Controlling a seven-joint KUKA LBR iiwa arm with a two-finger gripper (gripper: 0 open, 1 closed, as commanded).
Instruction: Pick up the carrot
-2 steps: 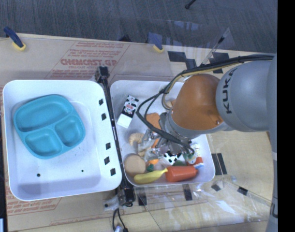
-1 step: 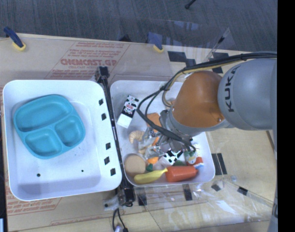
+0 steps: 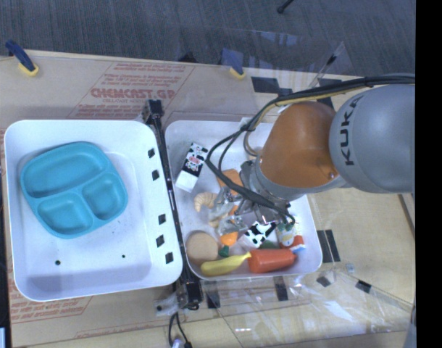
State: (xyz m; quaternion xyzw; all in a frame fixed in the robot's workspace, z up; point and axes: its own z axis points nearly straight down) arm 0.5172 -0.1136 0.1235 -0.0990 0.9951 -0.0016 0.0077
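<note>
The carrot [image 3: 272, 259] looks like the long orange-red piece lying flat along the front wall of the right bin [image 3: 308, 223]. My gripper [image 3: 235, 212] hangs low over the middle of that bin, among the toys, a little behind and left of the carrot. The arm's orange band and grey wrist cover much of the bin's back half. A small orange bit with a green end [image 3: 228, 239] lies just under the gripper, and I cannot tell what it is.
A yellow banana [image 3: 224, 264] lies left of the carrot and a tan round piece [image 3: 201, 246] sits beside it. A cow-patterned item [image 3: 261, 232] and a milk carton [image 3: 192, 167] are also in the right bin. The left bin [image 3: 32, 267] holds a blue divided plate [image 3: 72, 187].
</note>
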